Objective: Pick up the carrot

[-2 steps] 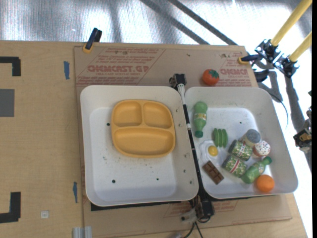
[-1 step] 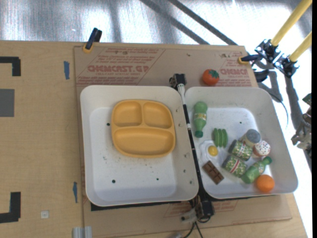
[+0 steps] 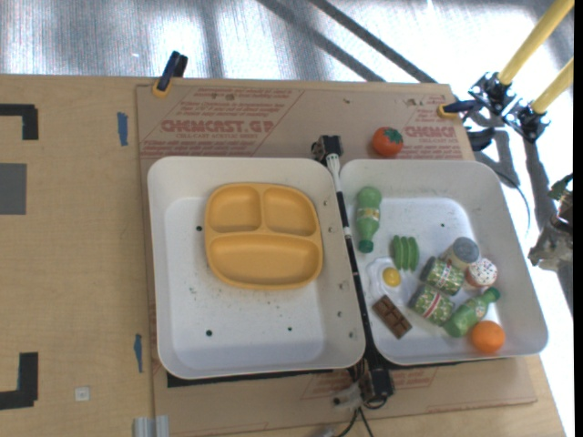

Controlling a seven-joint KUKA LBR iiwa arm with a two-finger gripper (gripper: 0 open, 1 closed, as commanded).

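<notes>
Orange (image 3: pixel 488 336) at right bin (image 3: pixel 519 244) rim

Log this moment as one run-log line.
task: pick up carrot | left bin: yellow divided plate | right bin: green bottle, fried egg, chocolate bar, orange | tomato: on cardboard behind bins

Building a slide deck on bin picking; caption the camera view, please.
Yellow divided plate in the left bin; toy foods crowd the right bin; tomato outside.

A divided plate (image 3: pixel 263 235) is set in the left bin (image 3: pixel 173 271); a bottle (image 3: pixel 367 217), a chocolate bar (image 3: pixel 392 316) and cans (image 3: pixel 441 289) are gathered in the right bin (image 3: pixel 519 244).
</notes>
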